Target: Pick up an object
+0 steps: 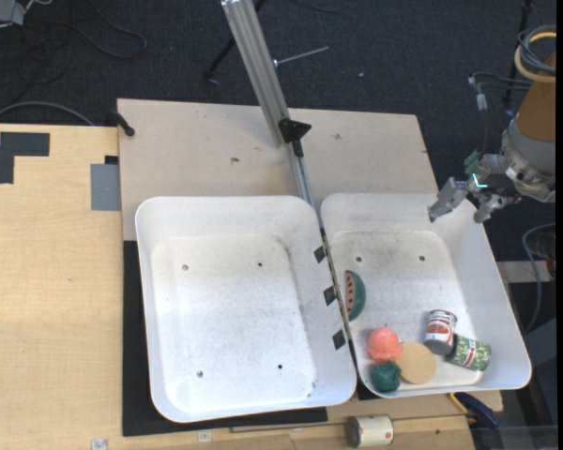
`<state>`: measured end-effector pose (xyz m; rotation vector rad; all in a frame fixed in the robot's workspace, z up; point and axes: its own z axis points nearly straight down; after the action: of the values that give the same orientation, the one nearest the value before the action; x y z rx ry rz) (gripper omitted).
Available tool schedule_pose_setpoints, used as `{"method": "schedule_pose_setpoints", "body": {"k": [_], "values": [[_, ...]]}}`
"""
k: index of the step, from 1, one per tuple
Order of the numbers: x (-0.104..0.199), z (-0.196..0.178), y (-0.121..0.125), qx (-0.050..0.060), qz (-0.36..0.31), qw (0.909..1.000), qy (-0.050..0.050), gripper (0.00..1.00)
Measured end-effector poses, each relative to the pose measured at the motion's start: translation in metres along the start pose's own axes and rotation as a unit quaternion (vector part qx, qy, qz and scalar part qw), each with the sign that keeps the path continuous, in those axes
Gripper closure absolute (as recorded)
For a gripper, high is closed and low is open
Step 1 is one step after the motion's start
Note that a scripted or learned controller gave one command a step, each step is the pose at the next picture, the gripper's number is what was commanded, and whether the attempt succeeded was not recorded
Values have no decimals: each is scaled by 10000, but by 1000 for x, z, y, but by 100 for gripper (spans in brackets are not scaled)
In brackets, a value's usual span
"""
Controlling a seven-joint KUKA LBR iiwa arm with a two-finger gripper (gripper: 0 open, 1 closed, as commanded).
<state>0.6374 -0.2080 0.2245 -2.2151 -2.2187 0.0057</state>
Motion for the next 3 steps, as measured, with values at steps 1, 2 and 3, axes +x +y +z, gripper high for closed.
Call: {"method": "schedule_pose_setpoints", "body": {"k": [1, 2, 3], "values": [[0, -3, 1, -20, -17, 10000, -8, 0], [6, 44, -6, -2, 3, 10000, 0, 0], [8, 109, -7, 9, 11, 10000, 4, 0]]}}
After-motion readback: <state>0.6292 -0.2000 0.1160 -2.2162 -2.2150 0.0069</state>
